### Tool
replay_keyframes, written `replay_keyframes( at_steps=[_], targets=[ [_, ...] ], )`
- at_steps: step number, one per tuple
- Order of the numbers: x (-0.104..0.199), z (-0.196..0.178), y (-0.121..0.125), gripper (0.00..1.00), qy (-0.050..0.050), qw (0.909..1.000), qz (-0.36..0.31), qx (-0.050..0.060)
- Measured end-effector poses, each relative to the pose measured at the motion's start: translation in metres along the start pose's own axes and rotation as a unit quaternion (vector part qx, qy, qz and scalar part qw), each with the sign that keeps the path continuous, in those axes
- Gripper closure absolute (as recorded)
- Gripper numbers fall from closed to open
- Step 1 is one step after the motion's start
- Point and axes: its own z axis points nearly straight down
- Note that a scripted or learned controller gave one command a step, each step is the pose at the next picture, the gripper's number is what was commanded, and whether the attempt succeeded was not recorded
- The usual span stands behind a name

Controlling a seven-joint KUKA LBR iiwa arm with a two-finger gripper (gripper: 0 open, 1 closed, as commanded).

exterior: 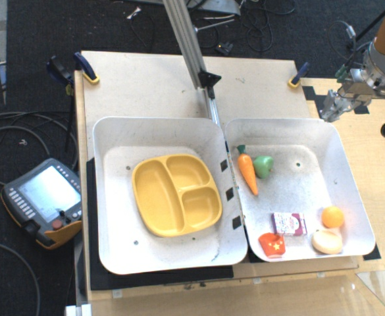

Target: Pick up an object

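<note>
The right bin (324, 143) holds several toy foods. An orange carrot (247, 173) lies beside a green pear-like piece (263, 166) near the bin's left wall. A pink and white box (289, 224) sits toward the front, with a red piece (272, 244) to its left. An orange ball (332, 216) and a cream, egg-like piece (328, 241) rest in the front right corner. My gripper (331, 105) hangs off the bin's back right corner, above the bench, well away from every object. Nothing shows between its fingers.
The left bin (113, 143) carries a yellow divided plate (178, 194). A slanted metal pole (185, 31) runs down to the gap between the bins. Clamps (87, 68) mark the bench's back corners. A teach pendant (42, 203) lies on the floor at left.
</note>
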Motion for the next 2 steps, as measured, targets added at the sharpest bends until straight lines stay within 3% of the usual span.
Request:
replay_keyframes(
  at_steps=[1,2],
  targets=[
    [0.0,-0.018,0.001,1.0,0.001,1.0,0.0,0.002],
    [0.058,-0.002,-0.011,1.0,0.003,1.0,-0.002,0.006]
  ],
)
